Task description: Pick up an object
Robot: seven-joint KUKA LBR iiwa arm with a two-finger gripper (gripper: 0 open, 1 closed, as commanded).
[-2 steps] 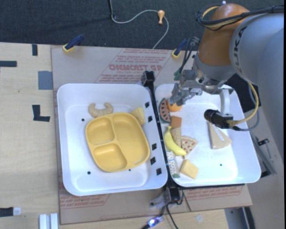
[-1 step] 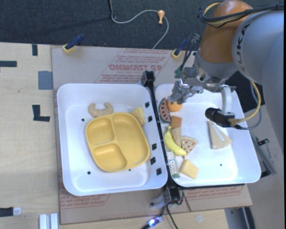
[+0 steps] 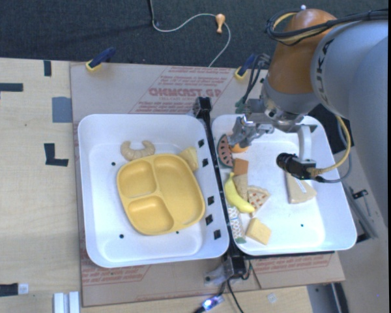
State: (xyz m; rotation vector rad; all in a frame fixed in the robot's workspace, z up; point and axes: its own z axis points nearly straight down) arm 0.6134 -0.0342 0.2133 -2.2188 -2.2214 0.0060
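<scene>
A: What do we see in the left bin (image 3: 91,175)?

B: We see a smooth yellow plate (image 3: 160,193) with 3 compartments and a tan curved pretzel-like piece (image 3: 137,150) just behind it.

A: And in the right bin (image 3: 326,220)?

B: We see a banana (image 3: 236,197), a watermelon slice (image 3: 224,152), a cheese wedge (image 3: 259,231) and a pale wedge (image 3: 299,190). The hand (image 3: 242,137) hangs over the bin's left rear corner, near the watermelon slice; we cannot tell how its fingers stand.
</scene>
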